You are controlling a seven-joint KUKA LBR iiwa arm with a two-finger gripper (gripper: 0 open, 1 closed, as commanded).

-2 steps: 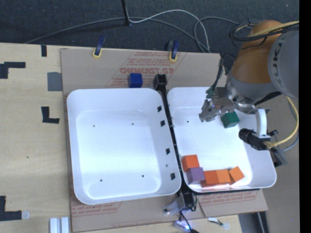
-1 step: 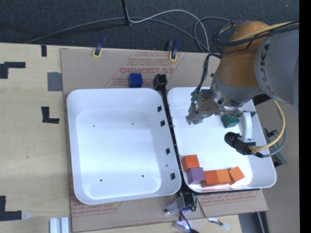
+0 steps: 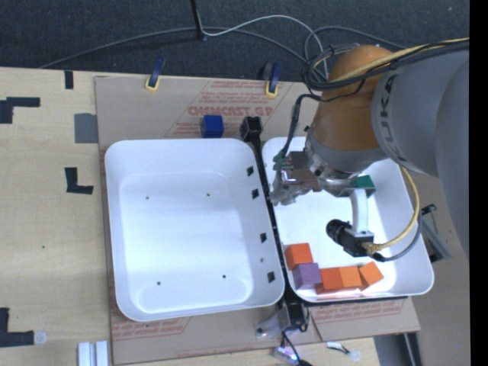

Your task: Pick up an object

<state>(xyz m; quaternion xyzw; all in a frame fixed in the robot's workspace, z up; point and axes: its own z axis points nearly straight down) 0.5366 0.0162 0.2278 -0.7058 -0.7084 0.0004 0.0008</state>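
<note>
- Dark carpet fills the top of the frame, with thin cables trailing across it toward the arm.
- Below it lies the pale wooden bench (image 3: 46,227), marked with black tape pieces and covered in the middle by a brown cardboard sheet (image 3: 183,101) held at its upper edge by two yellow-and-blue clamps (image 3: 155,76).
- A small blue cube (image 3: 213,125) sits on the cardboard just above the left bin.
- The shallow white plastic left bin (image 3: 122,280) occupies the centre-left of the frame; the shallow white plastic right bin (image 3: 415,277) stands just beside it, the two joined by a row of black clips along their shared edge.
- The grey arm with its orange band (image 3: 354,90) reaches in from the upper right and hangs over the upper part of the right bin.
- The gripper (image 3: 288,183) points down near the right bin's upper-left corner; its fingers are too blurred and crowded by the wrist hardware for me to tell whether they are apart or together, and nothing is visibly between them.
- A black cylindrical fitting (image 3: 345,236) on a white bracket hangs from the wrist, with a yellow cable looping to it.
- Low in the right bin lie an orange block (image 3: 299,255), a purple block (image 3: 307,274), a longer orange block (image 3: 340,280) and a tilted orange block (image 3: 370,274), clustered together and touching.
- A green block (image 3: 365,182), possibly partly hidden, peeks out beside the wrist.
</note>
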